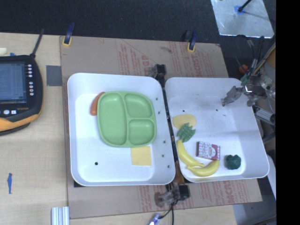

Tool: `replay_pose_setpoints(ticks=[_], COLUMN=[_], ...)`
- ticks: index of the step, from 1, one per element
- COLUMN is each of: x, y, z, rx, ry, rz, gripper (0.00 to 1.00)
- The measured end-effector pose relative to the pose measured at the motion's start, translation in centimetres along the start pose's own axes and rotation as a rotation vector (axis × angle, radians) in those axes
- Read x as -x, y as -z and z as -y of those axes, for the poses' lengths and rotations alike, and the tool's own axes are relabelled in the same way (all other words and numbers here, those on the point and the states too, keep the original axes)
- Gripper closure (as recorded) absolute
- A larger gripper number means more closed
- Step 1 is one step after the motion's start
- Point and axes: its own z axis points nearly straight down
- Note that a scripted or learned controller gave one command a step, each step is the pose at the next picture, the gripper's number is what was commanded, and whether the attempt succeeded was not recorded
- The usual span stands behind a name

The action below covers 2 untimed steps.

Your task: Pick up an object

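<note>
Nearby, banana [197, 163], red box [207, 150], green leaf [186, 132]; gripper [230, 97] apart from them, grip unclear.

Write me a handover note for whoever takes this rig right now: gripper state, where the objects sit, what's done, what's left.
Gripper: over the right bin's upper right area, holding nothing; open or shut can't be told.
Right bin: banana, red carton, dark green piece, leafy green piece, pale yellow piece.
Left bin: green divided plate, yellow square, orange piece under the plate's edge.
Done: nothing picked.
Left: descend, grasp, lift one object.
</note>
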Motion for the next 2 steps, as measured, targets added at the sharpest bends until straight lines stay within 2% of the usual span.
replay_pose_setpoints(ticks=[1,2], x=[-5.0,-11.1], y=[3.1,-8.1], z=[6.7,11.2], rx=[-0.003,-0.004], ry=[0.001,0.002], rz=[-0.002,-0.001], gripper=[0.0,0.0])
